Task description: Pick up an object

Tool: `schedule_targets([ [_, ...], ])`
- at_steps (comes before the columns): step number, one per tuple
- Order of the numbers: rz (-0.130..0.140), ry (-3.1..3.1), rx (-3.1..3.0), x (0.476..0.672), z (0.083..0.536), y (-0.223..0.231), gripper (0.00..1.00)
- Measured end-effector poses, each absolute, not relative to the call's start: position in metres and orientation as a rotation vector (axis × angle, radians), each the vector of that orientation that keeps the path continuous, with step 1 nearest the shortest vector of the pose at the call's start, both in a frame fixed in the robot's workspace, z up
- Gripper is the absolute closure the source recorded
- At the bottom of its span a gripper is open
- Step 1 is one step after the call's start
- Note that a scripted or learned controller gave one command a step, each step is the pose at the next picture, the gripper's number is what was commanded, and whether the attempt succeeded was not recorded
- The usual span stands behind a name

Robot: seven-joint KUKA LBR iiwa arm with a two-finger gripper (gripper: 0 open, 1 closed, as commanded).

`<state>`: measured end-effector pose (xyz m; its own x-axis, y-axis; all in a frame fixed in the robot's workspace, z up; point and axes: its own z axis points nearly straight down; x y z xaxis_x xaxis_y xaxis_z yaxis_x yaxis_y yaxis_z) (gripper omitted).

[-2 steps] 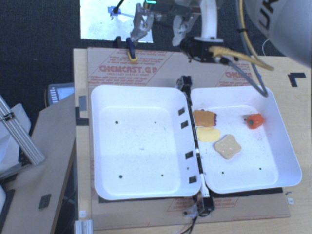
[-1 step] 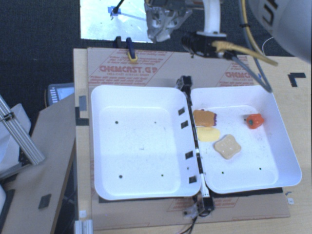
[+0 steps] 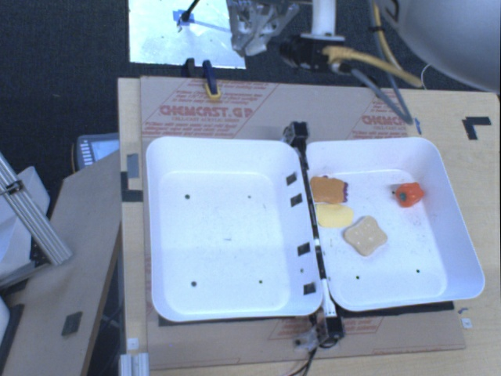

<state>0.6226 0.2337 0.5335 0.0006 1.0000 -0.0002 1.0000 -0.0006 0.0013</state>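
The hand (image 3: 252, 23) hangs high beyond the bins, holding nothing; its opening I cannot tell. The right bin (image 3: 438, 171) holds four objects: an orange piece (image 3: 328, 189), a yellow piece (image 3: 334, 215), a tan toast-shaped piece (image 3: 365, 236) and a red piece (image 3: 407, 194).

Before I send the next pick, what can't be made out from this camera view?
- Hand: at the top edge, blurred; finger state unreadable.
- Arm: cut off by the top and right edges.
- Orange piece: a purple bit peeks from behind it; what that is cannot be told.
- Red-orange item: too small to identify.

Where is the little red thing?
The red object lies in the right bin, near its far right side, apart from the beige piece and orange piece.
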Motion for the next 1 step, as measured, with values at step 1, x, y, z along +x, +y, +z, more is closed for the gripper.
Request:
schedule_targets([
  [1, 0.005, 2.219, 2.220, 0.6486, 0.5354, 0.2340, 1.00],
])
